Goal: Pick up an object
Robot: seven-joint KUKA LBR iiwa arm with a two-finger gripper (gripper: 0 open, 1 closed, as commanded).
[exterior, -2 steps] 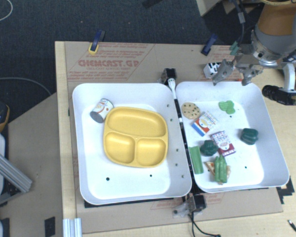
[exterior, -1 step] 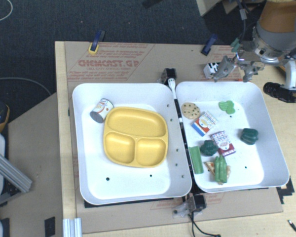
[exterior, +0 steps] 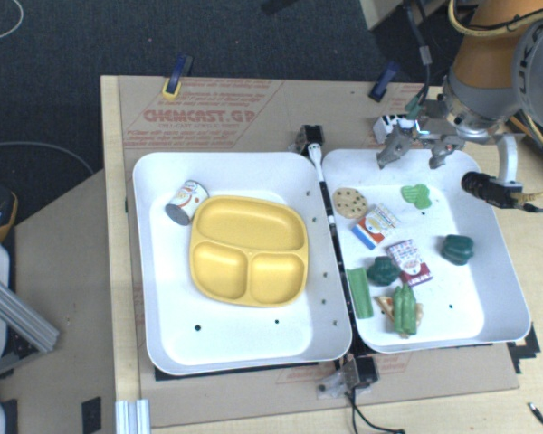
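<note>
Over the right bin's (exterior: 489, 242) far edge, the gripper (exterior: 417, 152) is hovering with fingers spread apart, gripping nothing, cookie (exterior: 349, 202) nearby.

I see even, bright overhead light; the white bins (exterior: 163, 242) glare slightly and cast thin shadows on the table (exterior: 127, 134). The picture is soft and grainy, small items blurred, dark floor (exterior: 118, 16) underexposed.

A single fixed camera looked down at a slant from above the bench (exterior: 118, 242), at middle distance, taking in both white bins (exterior: 154, 269) and surrounding dark floor (exterior: 90, 25).
</note>
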